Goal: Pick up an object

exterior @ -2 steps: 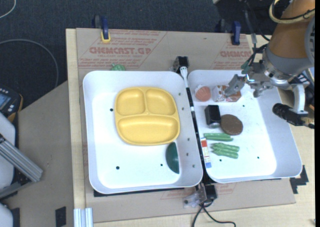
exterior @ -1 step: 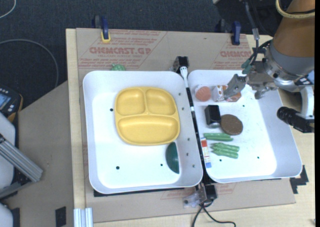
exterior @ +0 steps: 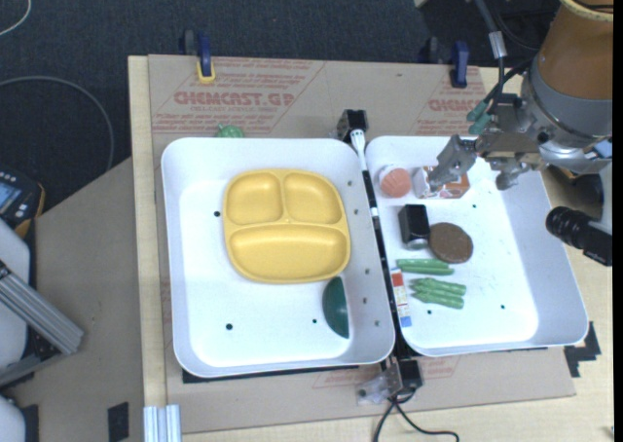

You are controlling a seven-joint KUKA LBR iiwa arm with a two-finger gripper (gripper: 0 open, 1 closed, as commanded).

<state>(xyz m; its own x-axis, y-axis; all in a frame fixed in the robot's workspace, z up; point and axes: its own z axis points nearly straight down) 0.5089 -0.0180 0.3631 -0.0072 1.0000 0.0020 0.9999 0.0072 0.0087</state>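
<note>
Over the right bin's (exterior: 545,265) far edge we see the gripper (exterior: 450,169), fingers pointing down beside a peach round piece (exterior: 394,182); whether they are spread or pinching, we cannot tell. Nearer that bin's left edge lie a black block (exterior: 415,224), a brown disc (exterior: 451,242) and green beans (exterior: 435,288). The left bin (exterior: 195,313) carries a yellow divided plate (exterior: 286,225).

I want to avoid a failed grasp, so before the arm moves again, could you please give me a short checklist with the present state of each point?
1. gripper is over the right bin, near its far left corner: ok.
2. An object sits close under it: a small red and white item, partly hidden: ok.
3. Object between the fingers: cannot tell.
4. Neighbours crowd the target: orange round piece and black block lie close: not ok.
5. Other candidates lie apart: brown disc, green beans: ok.
</note>
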